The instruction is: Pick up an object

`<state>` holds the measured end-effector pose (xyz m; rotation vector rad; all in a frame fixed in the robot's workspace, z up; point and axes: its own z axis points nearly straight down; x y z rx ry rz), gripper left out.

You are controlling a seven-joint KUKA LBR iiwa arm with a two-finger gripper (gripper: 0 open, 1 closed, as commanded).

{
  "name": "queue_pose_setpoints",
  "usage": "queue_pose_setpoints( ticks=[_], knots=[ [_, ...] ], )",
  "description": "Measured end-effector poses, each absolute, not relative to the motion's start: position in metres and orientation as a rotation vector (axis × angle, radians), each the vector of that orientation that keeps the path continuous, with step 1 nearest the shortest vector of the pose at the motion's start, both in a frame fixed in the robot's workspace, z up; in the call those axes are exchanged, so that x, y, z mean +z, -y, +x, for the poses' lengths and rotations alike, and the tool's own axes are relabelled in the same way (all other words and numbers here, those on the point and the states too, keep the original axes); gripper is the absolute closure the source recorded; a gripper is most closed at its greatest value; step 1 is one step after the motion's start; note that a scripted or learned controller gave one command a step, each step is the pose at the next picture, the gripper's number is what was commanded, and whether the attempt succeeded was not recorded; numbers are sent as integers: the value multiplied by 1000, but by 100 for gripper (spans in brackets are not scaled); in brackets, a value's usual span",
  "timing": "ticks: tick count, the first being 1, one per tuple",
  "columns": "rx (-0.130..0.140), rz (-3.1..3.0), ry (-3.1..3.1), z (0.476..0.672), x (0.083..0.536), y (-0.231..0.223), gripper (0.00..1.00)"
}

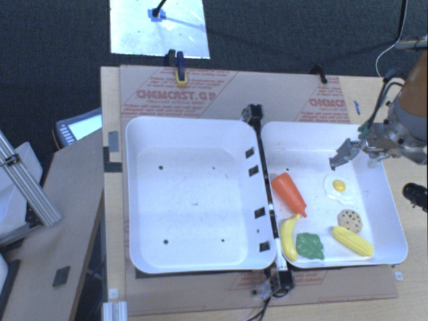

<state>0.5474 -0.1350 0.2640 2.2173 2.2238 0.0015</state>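
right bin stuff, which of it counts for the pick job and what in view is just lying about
For the job: carrot, fried egg, cookie, corn cob, banana, green leaf, gripper.

Lying about: left bin, yellow clamp, metal sheet.

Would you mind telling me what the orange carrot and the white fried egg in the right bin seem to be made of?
The orange carrot looks like smooth moulded plastic, uniformly coloured. The white fried egg seems flat plastic or rubber, with a glossy yellow yolk; the view leaves it open.
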Motion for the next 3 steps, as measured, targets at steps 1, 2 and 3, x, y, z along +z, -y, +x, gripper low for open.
queue_pose_setpoints(
  ticks=[1, 2, 3],
  knots=[
    [8, 2205, -2231, 631, 236, 70, 0],
    [8, 2218, -2214, 564, 333, 100, 0],
    [5, 2214, -2223, 571, 357, 100, 0]
  ],
)
